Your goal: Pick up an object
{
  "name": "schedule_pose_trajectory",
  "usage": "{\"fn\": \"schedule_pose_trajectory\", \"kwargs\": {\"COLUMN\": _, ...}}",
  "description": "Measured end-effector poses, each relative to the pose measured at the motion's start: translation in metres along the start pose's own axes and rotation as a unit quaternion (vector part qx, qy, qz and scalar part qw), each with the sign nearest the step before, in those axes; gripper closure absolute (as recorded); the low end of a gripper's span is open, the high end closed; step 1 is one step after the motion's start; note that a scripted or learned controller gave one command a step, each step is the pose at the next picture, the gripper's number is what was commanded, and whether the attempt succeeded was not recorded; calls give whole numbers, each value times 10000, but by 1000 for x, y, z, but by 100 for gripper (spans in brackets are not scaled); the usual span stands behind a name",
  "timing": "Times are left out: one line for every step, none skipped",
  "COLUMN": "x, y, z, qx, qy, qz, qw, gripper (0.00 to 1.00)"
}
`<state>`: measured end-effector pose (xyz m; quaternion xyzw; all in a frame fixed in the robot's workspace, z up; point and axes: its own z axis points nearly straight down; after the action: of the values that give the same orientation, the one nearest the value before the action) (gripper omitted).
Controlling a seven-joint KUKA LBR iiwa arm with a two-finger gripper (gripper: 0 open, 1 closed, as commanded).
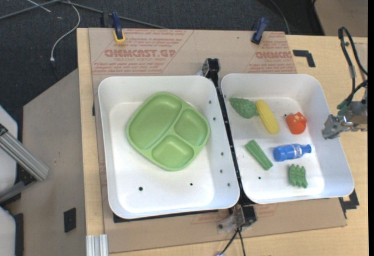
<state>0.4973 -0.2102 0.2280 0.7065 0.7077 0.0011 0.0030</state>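
While two shallow white bins sit side by side on the wooden worktop (93, 202), the claw (335, 127) hangs at the far right, just outside the right bin's (333, 187) right rim and above none of its contents. It is small and partly cut off at the frame edge, so I cannot tell how it is set.

The left bin (117, 190) holds one thing: a light green divided plate (168, 130) with three compartments, lying flat near the bin's middle.

The right bin holds six small toys, all apart from the claw. A dark green leafy piece (243, 107) lies at the upper left, touching a yellow corn cob (267, 117) beside it. A red-orange toy (297, 123) sits nearest the claw, toward the right wall. Below it lies a blue bottle (291, 151) on its side, with a green stick-shaped piece (258, 154) to its left, set on a slant. A spiky green toy (297, 176) rests nearest the bin's front edge.
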Motion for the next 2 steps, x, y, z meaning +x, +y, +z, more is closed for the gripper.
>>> {"fn": "schedule_pose_trajectory", "kwargs": {"x": -1, "y": 1, "z": -54, "qx": -2, "qy": -1, "qz": -2, "qw": 10000, "gripper": 100}}
{"fn": "schedule_pose_trajectory", "kwargs": {"x": 57, "y": 14, "z": -43, "qx": 36, "qy": 31, "qz": -26, "qw": 10000, "gripper": 100}}
